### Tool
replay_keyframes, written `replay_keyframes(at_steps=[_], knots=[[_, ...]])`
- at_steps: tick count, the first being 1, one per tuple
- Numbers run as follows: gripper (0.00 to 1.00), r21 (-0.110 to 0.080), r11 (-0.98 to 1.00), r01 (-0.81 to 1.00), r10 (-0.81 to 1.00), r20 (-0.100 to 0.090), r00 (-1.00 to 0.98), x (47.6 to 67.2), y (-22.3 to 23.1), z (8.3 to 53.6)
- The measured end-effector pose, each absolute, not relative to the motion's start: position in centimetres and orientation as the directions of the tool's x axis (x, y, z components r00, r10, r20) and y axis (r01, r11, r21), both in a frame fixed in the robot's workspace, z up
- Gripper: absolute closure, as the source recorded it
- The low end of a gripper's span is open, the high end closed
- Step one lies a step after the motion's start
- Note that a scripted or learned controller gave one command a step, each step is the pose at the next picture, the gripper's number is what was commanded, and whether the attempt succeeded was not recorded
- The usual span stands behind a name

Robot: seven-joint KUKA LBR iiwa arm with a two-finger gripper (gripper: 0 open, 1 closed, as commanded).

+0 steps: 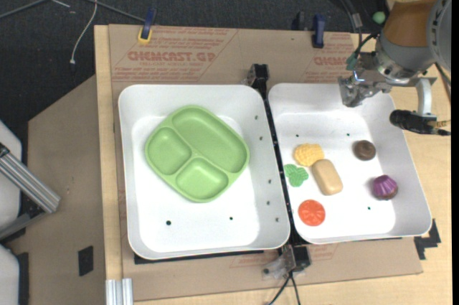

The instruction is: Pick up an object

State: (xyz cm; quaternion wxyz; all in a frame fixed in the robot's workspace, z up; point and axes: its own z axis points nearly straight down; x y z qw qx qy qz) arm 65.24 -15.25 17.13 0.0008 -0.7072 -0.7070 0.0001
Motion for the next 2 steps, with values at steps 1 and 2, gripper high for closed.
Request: replay_keyframes(at_steps=[1, 2], knots=[[0.00, -0.005, 0.000, 1.000, 1.000, 0.001, 0.000, 64.8, -14.8, 12.8], [0.00, -0.004, 0.001, 1.000, 1.000, 0.001, -0.001, 64.7, -14.7, 8.3]])
